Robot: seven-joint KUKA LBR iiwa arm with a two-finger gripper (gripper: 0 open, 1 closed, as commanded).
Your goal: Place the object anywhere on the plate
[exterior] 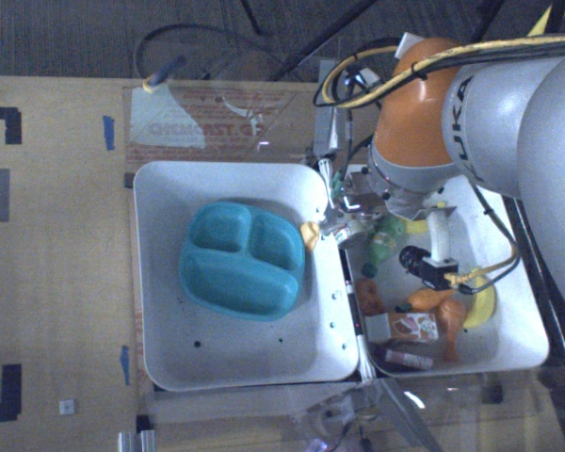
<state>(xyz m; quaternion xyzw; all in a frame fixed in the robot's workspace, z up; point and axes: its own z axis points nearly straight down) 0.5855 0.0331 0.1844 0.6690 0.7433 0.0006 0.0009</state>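
Camera view shows you the pincer (331, 226) at the seam between the two white bins, just right of the teal plate (242, 260), which lies in the left bin (169, 347). You see a small yellow object (310, 234) at its fingertips, touching the plate's right edge; whether it is pinched you cannot tell. Right bin (518, 337) holds a banana (480, 306) and other toy foods.

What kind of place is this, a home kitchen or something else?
Most likely a robotics lab, not a kitchen: a grey and orange arm works over two white bins, one holding a teal plate, the other toy food. Loose cables cross the floor.
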